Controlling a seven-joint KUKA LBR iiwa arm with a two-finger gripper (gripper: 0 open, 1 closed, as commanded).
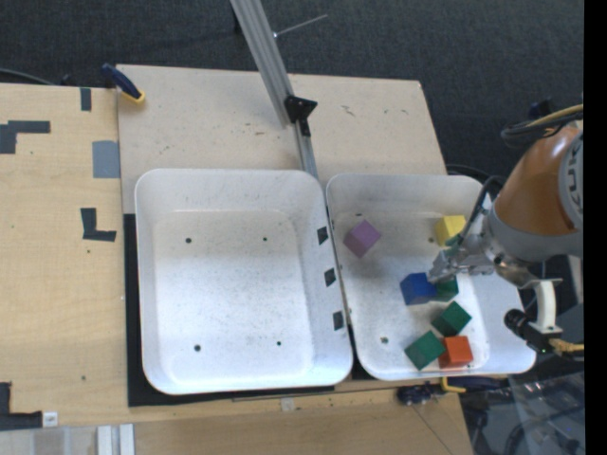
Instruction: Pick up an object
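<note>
Dark carpet behind; plywood bench [237, 131] with a slanted metal strut across its top and grey tape marks at the left. Two shallow white bins side by side on a black mat. Left bin [152, 254]: bare floor, a few dark specks. Right bin [389, 192]: all the candidates are here.

Arm [541, 192] enters from the right, orange band over the bin's right rim. Gripper [450, 265] is low in the right bin, just beside the blue block [414, 288] and below the yellow block [450, 227]. Jaw state: cannot tell; tips are lost in clutter, and something green sits right at them.

Smaller pieces: purple block [361, 238] alone near the bin's left wall; green block [452, 318], second green block [424, 350] and orange block [457, 351] bunched at the near edge.

Judgement: nothing visibly held yet. For a clean pick, straddle one block only, the blue seems nearest, with fingers square to its flat faces, descend fully before closing, and lift straight up to avoid dragging neighbours. The isolated purple block would be the easier fallback.
</note>
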